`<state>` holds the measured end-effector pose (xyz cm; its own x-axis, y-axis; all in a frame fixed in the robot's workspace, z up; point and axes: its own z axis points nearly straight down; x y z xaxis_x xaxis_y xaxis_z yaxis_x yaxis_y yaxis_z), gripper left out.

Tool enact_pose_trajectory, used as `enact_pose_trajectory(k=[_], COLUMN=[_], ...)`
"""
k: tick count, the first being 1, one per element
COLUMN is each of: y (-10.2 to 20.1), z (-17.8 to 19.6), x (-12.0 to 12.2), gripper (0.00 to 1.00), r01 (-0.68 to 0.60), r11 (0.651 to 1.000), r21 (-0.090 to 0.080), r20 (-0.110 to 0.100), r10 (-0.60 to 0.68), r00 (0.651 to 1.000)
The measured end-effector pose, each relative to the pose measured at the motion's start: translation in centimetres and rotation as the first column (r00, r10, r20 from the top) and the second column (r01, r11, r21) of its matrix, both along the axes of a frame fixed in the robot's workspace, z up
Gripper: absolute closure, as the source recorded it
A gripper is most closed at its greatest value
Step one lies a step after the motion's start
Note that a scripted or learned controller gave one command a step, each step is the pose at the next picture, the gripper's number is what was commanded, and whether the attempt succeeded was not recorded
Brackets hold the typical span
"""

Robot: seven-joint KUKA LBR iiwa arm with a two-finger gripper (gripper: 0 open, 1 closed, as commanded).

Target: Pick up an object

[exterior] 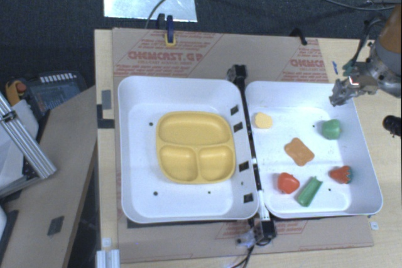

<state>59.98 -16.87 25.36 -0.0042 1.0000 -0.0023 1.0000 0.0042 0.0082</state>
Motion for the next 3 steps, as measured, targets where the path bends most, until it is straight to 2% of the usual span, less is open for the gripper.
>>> enact_pose_trajectory(k=[2, 3], y=[10.4, 15.0], z=[-1.0, -2.2], x=[-1.2, -3.1], gripper=[1.00, 1.00], r01=[-0.004, -0.004], r11=[1.000, 1.000], r21=[0.003, 0.004], r20=[-0.007, -0.009], r10=[0.004, 0.004], r00=[1.000, 1.000])
